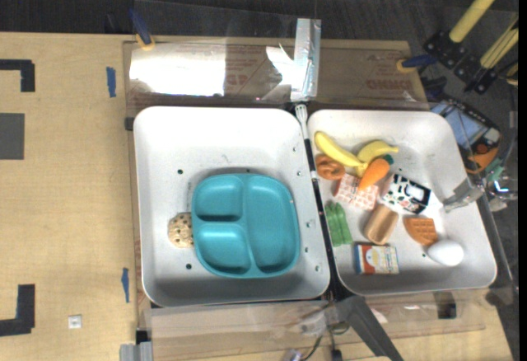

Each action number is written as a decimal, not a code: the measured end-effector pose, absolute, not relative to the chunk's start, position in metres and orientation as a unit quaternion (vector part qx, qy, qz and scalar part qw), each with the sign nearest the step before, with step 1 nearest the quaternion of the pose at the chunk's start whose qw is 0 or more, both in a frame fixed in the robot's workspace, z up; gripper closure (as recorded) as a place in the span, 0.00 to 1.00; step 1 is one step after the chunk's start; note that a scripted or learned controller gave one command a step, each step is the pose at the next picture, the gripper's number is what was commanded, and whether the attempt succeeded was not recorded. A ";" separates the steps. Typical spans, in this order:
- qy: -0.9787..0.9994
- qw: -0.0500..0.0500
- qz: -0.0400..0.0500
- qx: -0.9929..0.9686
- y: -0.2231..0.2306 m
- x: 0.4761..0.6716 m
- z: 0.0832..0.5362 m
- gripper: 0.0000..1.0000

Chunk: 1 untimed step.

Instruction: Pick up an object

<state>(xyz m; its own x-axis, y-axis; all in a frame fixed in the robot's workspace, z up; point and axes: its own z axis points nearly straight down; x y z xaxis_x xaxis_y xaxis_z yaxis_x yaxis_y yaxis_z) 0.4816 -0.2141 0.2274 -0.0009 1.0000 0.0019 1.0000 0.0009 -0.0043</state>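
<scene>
Toy food lies crowded in the right bin (473, 269), and the claw (465, 193) stands at its right wall, not holding anything I can see.

Nearest the camera in this bin are a small carton (376, 258) and a white egg (447, 253); both look light, and the egg is probably smooth and could slip. The brown bread roll (381, 223) looks stiff and round, so I would take it across its short side. Beside it lie a green pod (338, 222), an orange waffle (421, 229) and a black-and-white packet (407, 194), very close together. Further back, a carrot (373, 173) and a banana (338, 152) touch each other. I cannot tell if the claw is open or closed. In the left bin (156, 137), a teal divided plate (244, 223) and a cookie (180, 230) lie well apart from this.
</scene>
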 end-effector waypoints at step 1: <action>-0.566 0.003 -0.001 -0.825 -0.220 0.482 0.150 0.00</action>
<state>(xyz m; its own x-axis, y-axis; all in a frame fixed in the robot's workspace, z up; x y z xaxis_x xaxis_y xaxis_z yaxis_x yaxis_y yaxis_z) 0.4819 -0.2201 0.1499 0.3598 0.9330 0.0059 0.9330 -0.3598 -0.0044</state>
